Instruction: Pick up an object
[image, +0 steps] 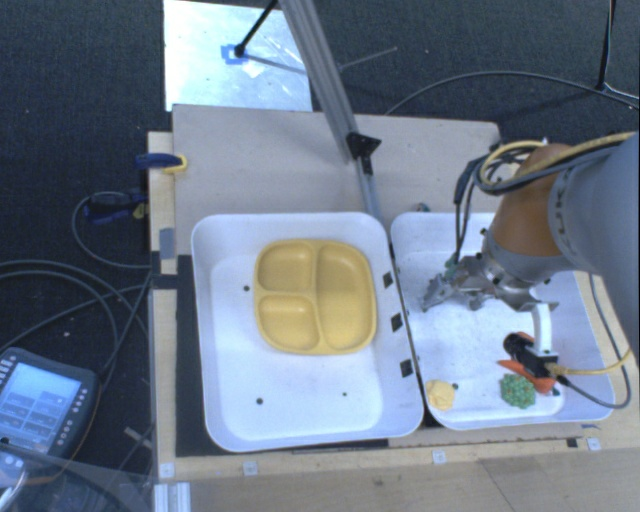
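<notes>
1. Left bin (225, 400): shallow, white. It holds a yellow divided plate (315, 296) with three compartments, lying flat slightly above the bin's middle.
2. Right bin (440, 235): shallow, white, set just beside the left bin.
3. Arm (565, 215): grey with an orange band, reaching in from the right over the right bin's upper half.
4. Gripper (440, 292): low over the right bin's left-centre floor, pointing toward the divider between the bins. How far the pincer is open cannot be told, and nothing is seen in it.
5. Pale yellow item (440, 393): on the right bin's floor near its lower left corner, apart from the gripper.
6. Green bumpy item (517, 391): near the right bin's lower edge.
7. Orange item (540, 379): just beside the green one, at its upper right.
</notes>
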